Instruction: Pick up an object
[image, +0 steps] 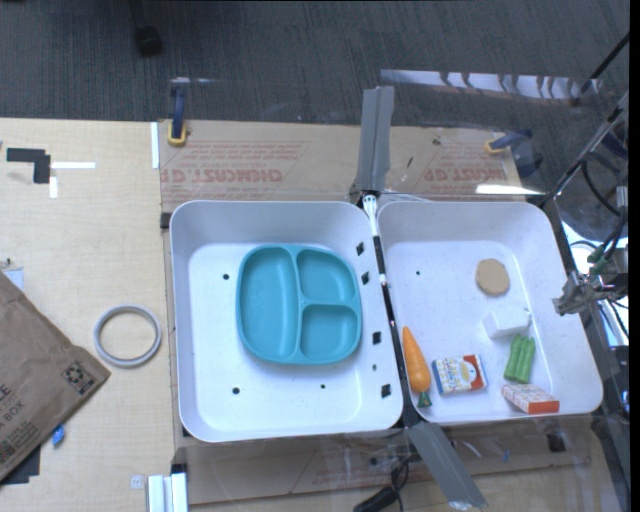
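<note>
Pickable items cluster in the right bin (560, 270): carrot (416, 362), small carton (459, 375), green piece (520, 359), round cookie (492, 277). Left bin (185, 300) holds a teal divided plate (299, 303), likely the drop spot. Gripper (580, 293) sits at the right bin's right rim; jaw state unclear

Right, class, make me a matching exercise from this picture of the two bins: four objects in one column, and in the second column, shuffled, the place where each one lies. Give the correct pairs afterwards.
Column one:
1. teal divided tray
2. carrot
3. tan round cookie
4. roll of tape

Column two:
A. on the bench, outside both bins, to the left
B. right bin, by its left wall
C. middle of the left bin
D. right bin, far half

Pairs: 1-C, 2-B, 3-D, 4-A
</note>
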